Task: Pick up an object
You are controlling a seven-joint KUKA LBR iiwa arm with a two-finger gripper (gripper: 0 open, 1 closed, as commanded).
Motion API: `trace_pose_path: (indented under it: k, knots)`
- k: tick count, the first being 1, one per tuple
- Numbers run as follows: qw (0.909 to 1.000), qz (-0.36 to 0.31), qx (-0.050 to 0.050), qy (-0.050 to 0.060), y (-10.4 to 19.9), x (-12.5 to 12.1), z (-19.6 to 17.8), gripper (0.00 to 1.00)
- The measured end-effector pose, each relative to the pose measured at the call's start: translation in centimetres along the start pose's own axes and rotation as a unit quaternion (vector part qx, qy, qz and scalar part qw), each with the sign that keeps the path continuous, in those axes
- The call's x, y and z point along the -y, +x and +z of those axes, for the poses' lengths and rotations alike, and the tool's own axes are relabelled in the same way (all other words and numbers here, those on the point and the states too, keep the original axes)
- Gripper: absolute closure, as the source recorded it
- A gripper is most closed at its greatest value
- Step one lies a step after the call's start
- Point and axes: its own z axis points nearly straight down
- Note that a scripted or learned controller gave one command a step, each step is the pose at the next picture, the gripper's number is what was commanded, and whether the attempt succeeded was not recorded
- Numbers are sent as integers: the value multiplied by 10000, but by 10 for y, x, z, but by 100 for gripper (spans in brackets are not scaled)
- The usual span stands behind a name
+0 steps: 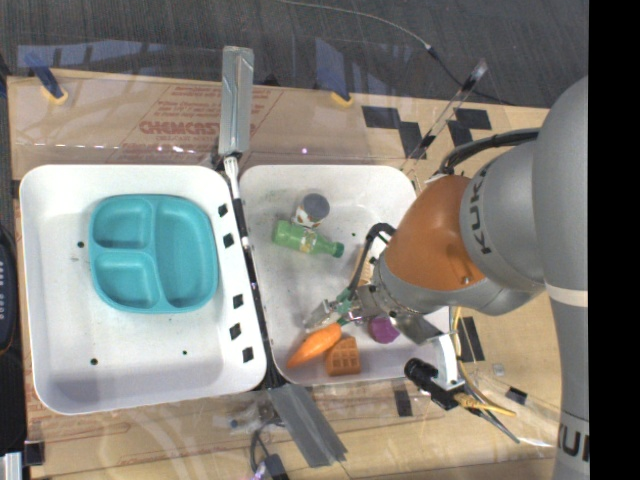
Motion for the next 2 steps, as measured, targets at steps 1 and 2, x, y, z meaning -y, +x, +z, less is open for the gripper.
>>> trace_pose_path:
  k: [1,2]
  knots:
    - [10000,-24,7,-15,-1,-2,-10,100]
    - [9923,1237,10,-17,30,-77,-106,100]
